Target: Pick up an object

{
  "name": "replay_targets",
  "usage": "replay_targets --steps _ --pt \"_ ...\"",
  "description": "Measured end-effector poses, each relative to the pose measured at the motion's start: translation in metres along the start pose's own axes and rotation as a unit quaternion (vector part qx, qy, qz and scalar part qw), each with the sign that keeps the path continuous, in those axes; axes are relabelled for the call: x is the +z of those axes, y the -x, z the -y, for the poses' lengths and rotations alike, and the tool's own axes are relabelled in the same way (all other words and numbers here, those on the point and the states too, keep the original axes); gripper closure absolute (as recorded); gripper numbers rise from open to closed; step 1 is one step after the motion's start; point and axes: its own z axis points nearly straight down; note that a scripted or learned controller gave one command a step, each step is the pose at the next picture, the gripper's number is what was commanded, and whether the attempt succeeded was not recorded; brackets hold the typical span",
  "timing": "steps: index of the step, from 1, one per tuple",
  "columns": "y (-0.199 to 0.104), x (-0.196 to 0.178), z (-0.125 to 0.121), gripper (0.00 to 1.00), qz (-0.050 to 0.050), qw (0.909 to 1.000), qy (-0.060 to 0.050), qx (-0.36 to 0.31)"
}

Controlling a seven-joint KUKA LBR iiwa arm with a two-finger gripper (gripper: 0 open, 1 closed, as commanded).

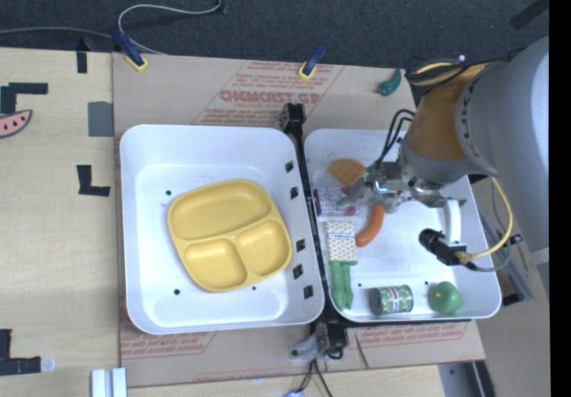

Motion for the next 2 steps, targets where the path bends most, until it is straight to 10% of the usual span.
replay_targets --steps 1,2 --pt "-0.001 -0.011 -0.001 1.00 -0.001 1.0000 0.001 0.000" --pt "-0.074 -0.096 0.034 1.00 -0.001 1.0000 -0.004 -0.001"
